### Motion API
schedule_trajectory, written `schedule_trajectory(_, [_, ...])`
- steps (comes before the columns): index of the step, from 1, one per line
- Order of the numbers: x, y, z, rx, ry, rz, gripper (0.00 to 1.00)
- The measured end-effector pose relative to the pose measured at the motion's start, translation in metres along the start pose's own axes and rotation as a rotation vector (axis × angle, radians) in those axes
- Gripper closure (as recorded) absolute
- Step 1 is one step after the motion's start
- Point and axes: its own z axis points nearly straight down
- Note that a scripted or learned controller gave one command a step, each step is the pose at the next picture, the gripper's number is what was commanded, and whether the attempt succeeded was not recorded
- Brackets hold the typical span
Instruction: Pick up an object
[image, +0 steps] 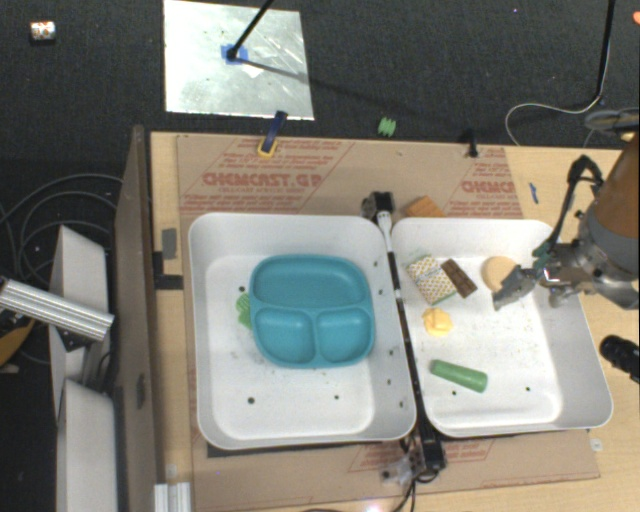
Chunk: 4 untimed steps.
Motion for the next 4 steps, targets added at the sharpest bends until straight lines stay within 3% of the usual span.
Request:
schedule_trajectory(1, [-0.013,0.001,0.172,0.015,0.003,0.003,0.0])
schedule_trajectory(2, [-0.02,0.101,0.176,-0.008,-0.002,-0.004,0.0])
schedule_trajectory(3, [-0.018,0.16,0.175,-0.008,-0.002,-0.004,0.0])
schedule_trajectory(4, [-0.026,0.124,0.177,0.002,0.0,0.003,0.0])
